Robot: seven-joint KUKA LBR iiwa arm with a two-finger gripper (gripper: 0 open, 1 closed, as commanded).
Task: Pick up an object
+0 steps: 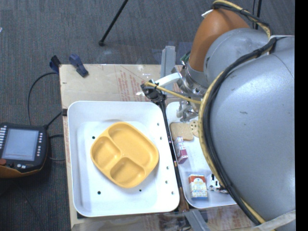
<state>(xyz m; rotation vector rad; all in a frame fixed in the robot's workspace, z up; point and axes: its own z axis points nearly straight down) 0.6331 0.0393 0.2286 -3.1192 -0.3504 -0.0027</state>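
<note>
Arm crowds the right bin; a grab could slip.
Lower right, small carton (198,186) and slim packet (182,149) hug the bin wall (176,177). Centre-right, gripper (186,110) hovers; grip state unreadable. Yellow tray (124,153) lies left.

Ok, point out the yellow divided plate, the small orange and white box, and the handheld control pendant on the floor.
yellow divided plate (124,154): camera view, middle ridge between its compartments.
small orange and white box (198,186): camera view, centre of its top face.
control pendant (21,145): camera view, middle of its screen.
</note>
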